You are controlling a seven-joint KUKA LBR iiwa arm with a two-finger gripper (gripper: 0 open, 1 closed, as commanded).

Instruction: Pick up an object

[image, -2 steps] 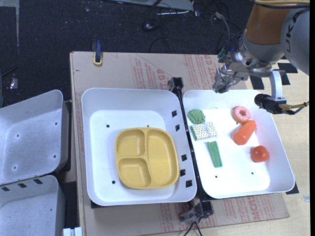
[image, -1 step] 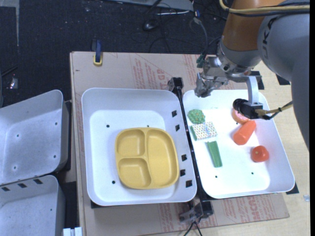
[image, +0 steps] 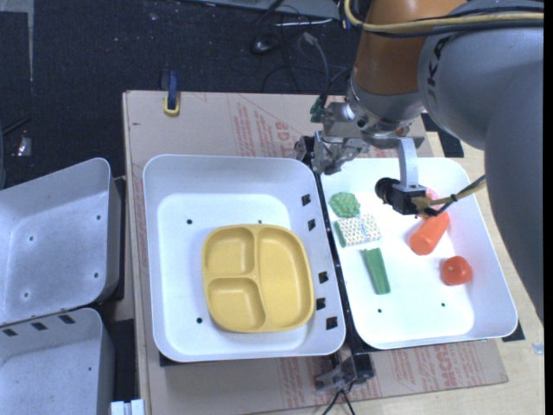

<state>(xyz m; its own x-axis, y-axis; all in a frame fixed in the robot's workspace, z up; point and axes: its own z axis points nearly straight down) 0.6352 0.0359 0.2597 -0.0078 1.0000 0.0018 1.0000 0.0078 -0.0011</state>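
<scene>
The grey arm point(image: 488, 76), with its orange band above the wrist, comes in from the right edge and bends down over the far side of the surface point(image: 229, 128), a pale brown board carrying two shallow white bins side by side. The left bin point(image: 173, 232) holds a yellow plate point(image: 257, 277) with three compartments, lying flat at its middle and slightly toward the near edge. The right bin point(image: 415, 314) holds five small things, all in its far and middle parts.

The gripper point(image: 333, 156) hangs at the far left corner of the right bin, just over the rim where the two bins meet. Whether it is open or closed cannot be told, and nothing is seen held in it.

An orange cone-shaped toy carrot point(image: 429, 233) lies tilted toward the right edge of the right bin. A green stick point(image: 377, 270) lies near the left edge, pointing at the near edge. Just beyond it sits a white block with coloured dots point(image: 359, 229), and beyond that, close to the gripper, a bumpy green toy vegetable point(image: 345, 203). A small red piece point(image: 455, 271) rests near the right edge, just nearer than the carrot.
</scene>
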